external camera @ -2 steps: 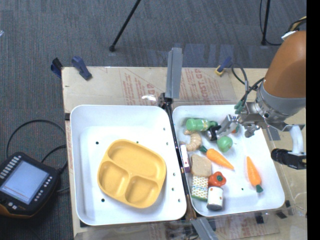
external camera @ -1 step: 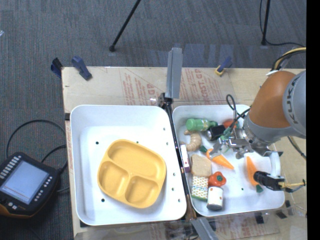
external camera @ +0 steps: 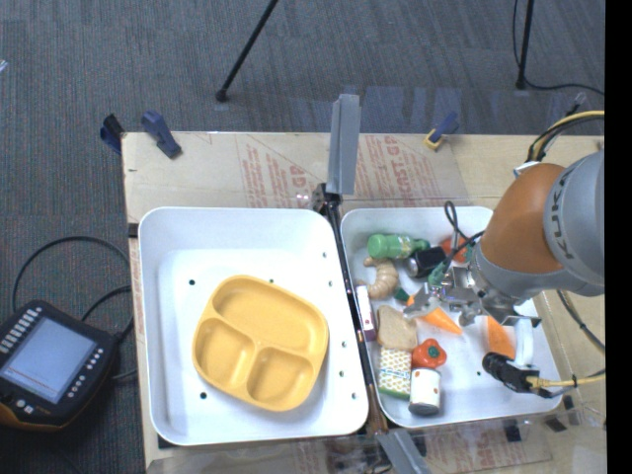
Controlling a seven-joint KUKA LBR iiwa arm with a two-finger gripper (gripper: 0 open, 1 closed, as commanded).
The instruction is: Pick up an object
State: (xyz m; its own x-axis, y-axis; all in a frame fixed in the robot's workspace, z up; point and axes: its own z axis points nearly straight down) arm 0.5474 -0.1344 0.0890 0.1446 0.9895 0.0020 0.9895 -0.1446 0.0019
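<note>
In the right bin (external camera: pixel 464 418), the gripper (external camera: pixel 441 299) hangs over an orange carrot (external camera: pixel 441 321) amid crowded toys; I can't tell its grip. The carrot looks light, stiff, slick; best pinched mid-body.

You see two shallow white bins, left (external camera: pixel 163 265) and right (external camera: pixel 474 418), smooth plastic by the look, faintly glossy. In the left one, the yellow three-compartment tray (external camera: pixel 261 341) reads as matt plastic, soft sheen along its rim. The bench top of pale brown board (external camera: pixel 247 171) looks like printed cardboard or fibreboard, flat and dull. The arm's orange wrist band (external camera: pixel 521 227) is glossy, catching light; its grey casing (external camera: pixel 592 225) is smooth, satin. Your green bottle-shaped toy (external camera: pixel 393 246) looks like shiny plastic. The dark grey floor (external camera: pixel 99 47) has a rough, carpet-like texture.
</note>
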